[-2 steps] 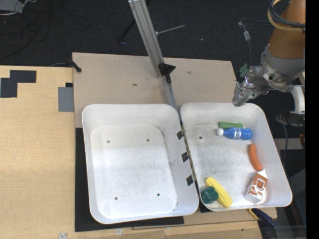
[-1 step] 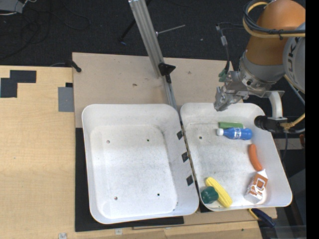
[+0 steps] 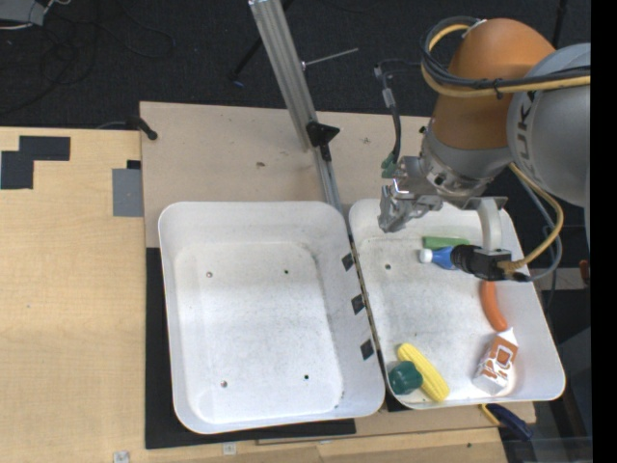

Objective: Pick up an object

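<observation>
Overhead, the grey arm (image 3: 540,104) with its orange band reaches in from the right and carries the gripper (image 3: 393,215) down over the far left corner of the right bin (image 3: 386,287), close to the rim where the two bins meet. Whether the pincer stands wide or narrow I cannot tell, since it is small and seen from above, and nothing shows between its tips. The left bin (image 3: 251,316) lies beside it, its white floor marked by a few dark specks. A slanted metal rail (image 3: 289,75) runs from the top of the bench down toward the bins' shared corner. Among the things in the right bin, an orange sausage-like piece (image 3: 494,306) lies near the right wall, with a white and orange carton (image 3: 497,363) just below it. A yellow corn cob (image 3: 424,371) rests at the near left corner, touching a dark green object (image 3: 405,379). A green and blue bottle-like item (image 3: 445,251) lies near the far wall, just right of the gripper.
</observation>
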